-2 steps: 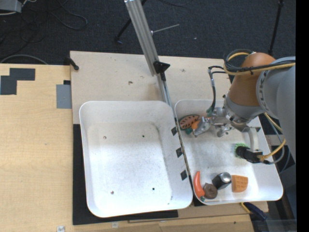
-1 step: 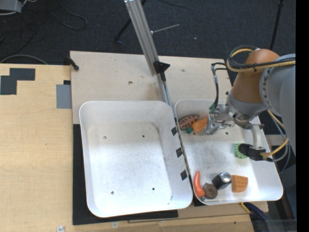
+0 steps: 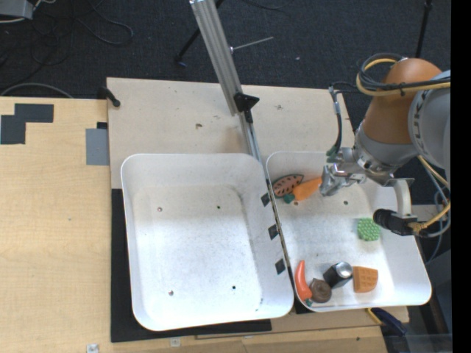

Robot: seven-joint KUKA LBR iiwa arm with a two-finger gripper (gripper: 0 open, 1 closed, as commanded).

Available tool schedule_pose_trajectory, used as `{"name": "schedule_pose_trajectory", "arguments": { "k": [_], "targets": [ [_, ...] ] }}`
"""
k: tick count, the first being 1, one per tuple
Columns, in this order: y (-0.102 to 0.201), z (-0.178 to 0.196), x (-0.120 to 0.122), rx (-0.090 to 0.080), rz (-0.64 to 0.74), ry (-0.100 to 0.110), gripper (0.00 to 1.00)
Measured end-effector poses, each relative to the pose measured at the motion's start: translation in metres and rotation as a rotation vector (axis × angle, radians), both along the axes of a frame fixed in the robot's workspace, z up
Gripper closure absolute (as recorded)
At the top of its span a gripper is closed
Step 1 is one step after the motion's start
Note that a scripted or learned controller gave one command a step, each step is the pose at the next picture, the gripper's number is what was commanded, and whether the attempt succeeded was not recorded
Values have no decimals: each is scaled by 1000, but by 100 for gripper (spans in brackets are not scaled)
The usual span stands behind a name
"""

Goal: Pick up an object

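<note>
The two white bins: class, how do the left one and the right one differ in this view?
The left bin looks broader and shows a bare, speckled floor; the right bin looks narrower and holds several small items, such as a green piece and an orange wedge. The tool hangs over the right bin, not the left. Both are shallow, white and round-cornered.

Light is even and fairly bright, falling from above; the two white bins [image 3: 191, 234] come out the brightest areas, the left one nearly washed out across its floor. Shadows are soft and short: a thin dark line runs under the bins' lower rims. The dark floor [image 3: 110, 28] along the top of the frame is dim and low in detail. The picture is slightly soft and grainy throughout, with small items at lower right blurred.
</note>
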State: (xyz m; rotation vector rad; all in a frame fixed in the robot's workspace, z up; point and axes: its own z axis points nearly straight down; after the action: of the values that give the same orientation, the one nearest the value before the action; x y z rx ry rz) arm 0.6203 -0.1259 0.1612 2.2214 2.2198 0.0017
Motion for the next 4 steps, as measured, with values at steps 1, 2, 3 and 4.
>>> {"name": "schedule_pose_trajectory", "arguments": {
  "k": [1, 2, 3, 4],
  "targets": [
    [-3, 49, 10, -1, 1, -2, 100],
    [-4, 92, 14, -1, 1, -2, 100],
    [34, 85, -7, 2, 3, 6, 100],
    [91, 75, -27, 3, 4, 7, 100]
  ]
}}
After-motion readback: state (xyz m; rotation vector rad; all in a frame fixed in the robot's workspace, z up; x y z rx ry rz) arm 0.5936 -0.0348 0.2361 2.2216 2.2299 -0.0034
